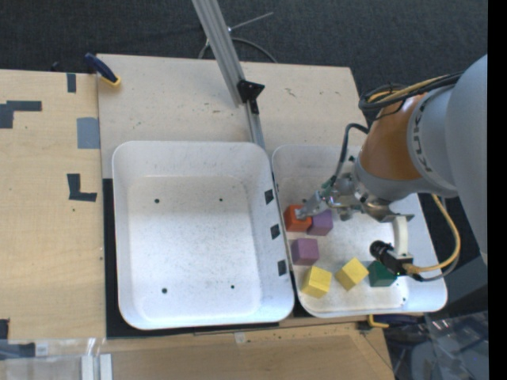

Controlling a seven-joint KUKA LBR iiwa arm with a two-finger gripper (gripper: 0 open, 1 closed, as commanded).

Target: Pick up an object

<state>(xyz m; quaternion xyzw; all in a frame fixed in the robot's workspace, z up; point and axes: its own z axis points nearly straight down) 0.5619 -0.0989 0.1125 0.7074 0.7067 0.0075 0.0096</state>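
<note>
Camera view: claw low over a cluster of blocks in the right bin.

From the left, the left bin lies at the middle of the counter. The right bin, toward the counter's right edge, holds the blocks bunched along its left wall: an orange block touching a purple block, a second purple block just beside them, then two yellow blocks and a green block near its front edge. The claw hangs over the orange and upper purple blocks, likely picked as nearest targets; whether it is open or closed I cannot tell.
</note>
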